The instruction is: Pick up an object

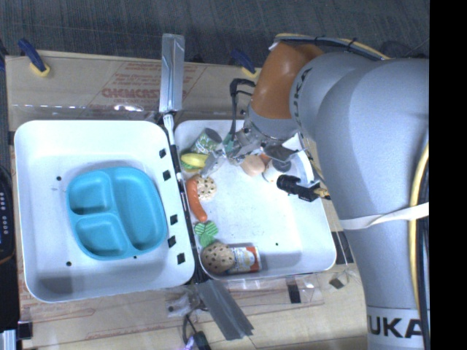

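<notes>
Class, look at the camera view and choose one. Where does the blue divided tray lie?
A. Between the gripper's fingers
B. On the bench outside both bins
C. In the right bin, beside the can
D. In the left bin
D: the blue divided tray lies flat on the floor of the left bin, while the food items and the can are in the right bin.

One fixed camera looks down at a slant, fairly near, on both bins (pixel 29 195), seemingly from the bench's front.
</notes>
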Controlling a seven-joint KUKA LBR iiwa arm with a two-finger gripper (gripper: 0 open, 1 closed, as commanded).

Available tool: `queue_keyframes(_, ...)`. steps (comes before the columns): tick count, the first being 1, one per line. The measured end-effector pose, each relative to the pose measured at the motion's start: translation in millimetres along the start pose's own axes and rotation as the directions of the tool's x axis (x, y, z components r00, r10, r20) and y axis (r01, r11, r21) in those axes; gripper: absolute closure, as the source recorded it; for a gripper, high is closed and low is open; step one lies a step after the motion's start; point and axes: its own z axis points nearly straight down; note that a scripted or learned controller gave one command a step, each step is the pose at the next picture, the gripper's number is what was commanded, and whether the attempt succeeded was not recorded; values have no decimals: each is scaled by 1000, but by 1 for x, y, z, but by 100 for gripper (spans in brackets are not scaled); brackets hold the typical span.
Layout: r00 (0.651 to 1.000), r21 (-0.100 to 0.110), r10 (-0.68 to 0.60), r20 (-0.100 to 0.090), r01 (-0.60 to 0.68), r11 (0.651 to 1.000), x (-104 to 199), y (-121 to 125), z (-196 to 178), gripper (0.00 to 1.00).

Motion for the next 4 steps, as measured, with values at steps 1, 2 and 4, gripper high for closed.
queue_keyframes(1,1000,-7,22,5,-22,1000,2,2,8,0)
queue_keyframes(2,1000,10,19,-1,-19,1000,3,-2,2,100)
queue_keyframes(4,983,-51,-179,35,181,982,75,29,-164,100)
